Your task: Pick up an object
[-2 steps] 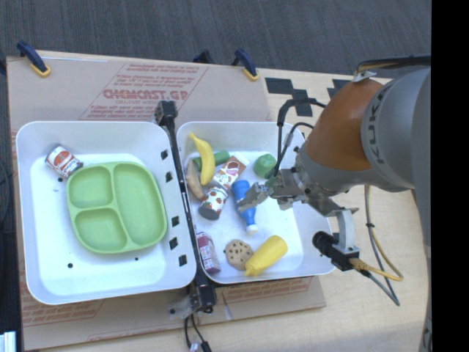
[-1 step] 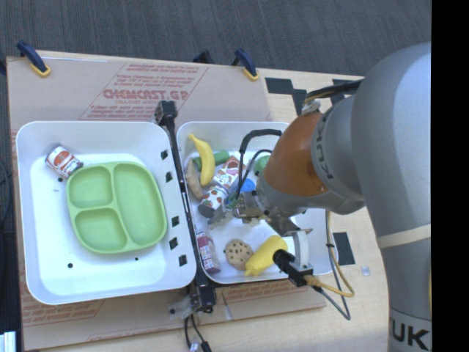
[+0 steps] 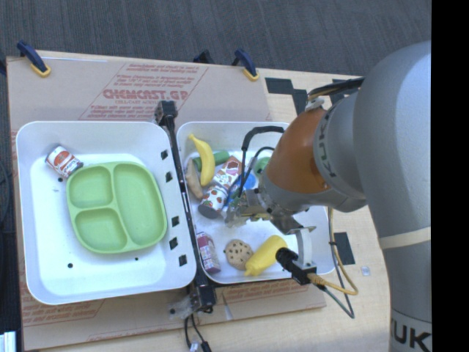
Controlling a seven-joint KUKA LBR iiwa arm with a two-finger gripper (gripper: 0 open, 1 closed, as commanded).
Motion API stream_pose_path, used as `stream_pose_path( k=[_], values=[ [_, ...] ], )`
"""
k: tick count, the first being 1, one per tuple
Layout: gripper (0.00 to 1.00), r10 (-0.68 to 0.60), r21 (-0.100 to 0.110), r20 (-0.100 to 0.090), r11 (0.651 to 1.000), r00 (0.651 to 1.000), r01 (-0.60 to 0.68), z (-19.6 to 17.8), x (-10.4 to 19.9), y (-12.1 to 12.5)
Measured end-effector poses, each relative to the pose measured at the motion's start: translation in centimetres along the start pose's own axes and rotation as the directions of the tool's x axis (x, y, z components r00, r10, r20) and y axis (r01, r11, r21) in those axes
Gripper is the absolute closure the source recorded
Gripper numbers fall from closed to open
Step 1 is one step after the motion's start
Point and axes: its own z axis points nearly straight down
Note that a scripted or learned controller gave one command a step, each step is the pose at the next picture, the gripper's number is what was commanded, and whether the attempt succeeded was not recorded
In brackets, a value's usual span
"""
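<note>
Several small things lie in the right bin point(image 3: 220, 130). The one nearest the gripper point(image 3: 236, 211) is a red-and-white can point(image 3: 216, 195). It lies on its side in the left half of the bin, its grey end turned toward the near rim. The gripper hangs low just to the right of this can. The wrist covers it, so I cannot tell whether the claw is apart or together, nor whether it touches the can.

Just beyond the can lies a second red-printed tin point(image 3: 231, 169), and a banana point(image 3: 203, 160) curves along the far left part of the bin. A beige lump point(image 3: 194, 180) rests beside the banana, close to the left wall. Something green and blue point(image 3: 254, 169) peeks out from under the arm point(image 3: 344, 145), which reaches in from the right with its orange band above the wrist.

Toward the near rim sit a cookie point(image 3: 236, 252) and a yellow fruit-shaped thing point(image 3: 264, 254) just to its right. A little bottle point(image 3: 207, 251) with a dark red label lies against the left wall.

Next door, the left bin point(image 3: 44, 259) holds a green plate point(image 3: 116, 207) with three compartments. A small tin point(image 3: 62, 161) lies just beside the plate's far left corner. Both bins rest on a cardboard sheet point(image 3: 146, 90) with red print.
</note>
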Motion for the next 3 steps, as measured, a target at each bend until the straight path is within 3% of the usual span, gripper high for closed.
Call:
stream_pose_path(
  k=[2, 3],
  values=[
    [1.0, -0.008, 0.003, 0.0, 1.0, 1.0, 0.008, -2.0, 0.1, 0.1],
    [1.0, 0.006, -0.006, -0.001, 1.0, 1.0, -0.006, -7.3, 0.5, 2.5]
  ],
)
